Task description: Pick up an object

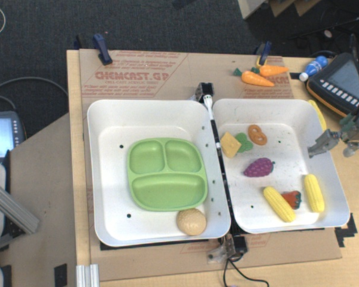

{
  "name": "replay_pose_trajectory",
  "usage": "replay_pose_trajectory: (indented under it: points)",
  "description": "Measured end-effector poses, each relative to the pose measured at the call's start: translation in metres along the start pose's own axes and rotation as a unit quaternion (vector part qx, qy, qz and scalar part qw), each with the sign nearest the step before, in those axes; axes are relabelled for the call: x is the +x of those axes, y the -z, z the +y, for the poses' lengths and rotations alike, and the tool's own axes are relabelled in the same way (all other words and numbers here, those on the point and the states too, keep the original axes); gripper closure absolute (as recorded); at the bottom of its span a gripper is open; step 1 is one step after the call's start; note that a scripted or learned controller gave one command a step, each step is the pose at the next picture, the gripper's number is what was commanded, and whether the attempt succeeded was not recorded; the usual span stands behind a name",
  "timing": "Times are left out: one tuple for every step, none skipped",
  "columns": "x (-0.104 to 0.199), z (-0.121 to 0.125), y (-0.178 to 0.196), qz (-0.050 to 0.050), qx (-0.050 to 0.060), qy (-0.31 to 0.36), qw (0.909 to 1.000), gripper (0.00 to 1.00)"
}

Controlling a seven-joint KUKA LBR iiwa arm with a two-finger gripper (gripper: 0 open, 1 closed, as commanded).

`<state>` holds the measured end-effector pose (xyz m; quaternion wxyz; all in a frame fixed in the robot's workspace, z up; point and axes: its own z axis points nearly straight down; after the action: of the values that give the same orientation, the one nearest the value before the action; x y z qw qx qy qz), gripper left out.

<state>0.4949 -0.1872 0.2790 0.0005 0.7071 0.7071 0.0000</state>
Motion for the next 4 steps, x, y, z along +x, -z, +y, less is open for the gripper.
replay_pose_trajectory:
  points:
    - [0.047, 0.007, -0.126, 0.003, 0.007, 0.002, 1.0000, 0.00]
    - [0.086, -0.017, -0.198, 0.001, 0.001, 0.001, 1.0000, 0.00]
    - [0.083, -0.015, -0.184, -0.001, -0.002, -0.001, 1.0000, 1.00]
    - [0.083, -0.015, -0.184, -0.001, -0.001, -0.001, 1.0000, 0.00]
